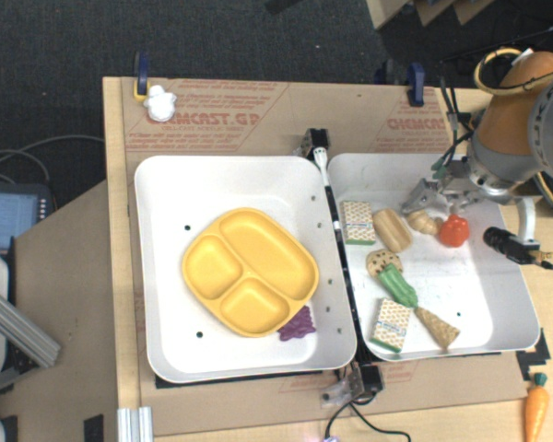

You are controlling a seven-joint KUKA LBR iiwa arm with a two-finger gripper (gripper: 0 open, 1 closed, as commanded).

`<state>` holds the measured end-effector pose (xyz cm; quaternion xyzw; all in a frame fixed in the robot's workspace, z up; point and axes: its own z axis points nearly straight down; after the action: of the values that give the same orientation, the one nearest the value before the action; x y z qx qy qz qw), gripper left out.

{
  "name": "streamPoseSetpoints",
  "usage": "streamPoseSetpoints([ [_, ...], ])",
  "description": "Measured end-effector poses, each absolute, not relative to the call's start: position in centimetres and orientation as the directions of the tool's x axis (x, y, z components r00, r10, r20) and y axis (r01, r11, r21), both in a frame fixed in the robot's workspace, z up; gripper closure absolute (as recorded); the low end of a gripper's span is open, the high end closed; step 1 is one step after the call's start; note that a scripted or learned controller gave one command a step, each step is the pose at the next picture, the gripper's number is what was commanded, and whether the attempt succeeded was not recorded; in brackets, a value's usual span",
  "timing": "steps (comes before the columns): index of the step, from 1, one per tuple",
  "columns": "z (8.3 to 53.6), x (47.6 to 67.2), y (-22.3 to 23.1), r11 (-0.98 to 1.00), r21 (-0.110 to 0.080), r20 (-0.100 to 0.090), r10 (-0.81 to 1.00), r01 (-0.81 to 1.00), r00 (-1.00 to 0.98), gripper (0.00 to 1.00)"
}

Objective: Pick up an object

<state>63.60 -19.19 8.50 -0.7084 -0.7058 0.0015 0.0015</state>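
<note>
The gripper (440, 203) hangs low in the right bin (507, 325), beside a red tomato (454, 231); its grasp can't be told. Crowded neighbours could nudge the tomato away.

The right bin (511, 325) holds a scatter of toy foods: a tan bread roll (393, 229) lies tilted near its far left part, with a red tomato (453, 231) just right of it. Nearer the bin's front lie a green pepper (398, 286), a cone (438, 327) and two small packets (393, 323).
</note>
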Motion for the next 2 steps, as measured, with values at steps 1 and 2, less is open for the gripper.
streamPoseSetpoints([
  [1,8.5,66.8,-15.6,0.004,0.005,-0.001,1.0,1.0,-0.004,0.0],
  [2,8.6,66.7,-20.9,-0.001,-0.003,0.011,1.0,1.0,0.001,0.0],
])
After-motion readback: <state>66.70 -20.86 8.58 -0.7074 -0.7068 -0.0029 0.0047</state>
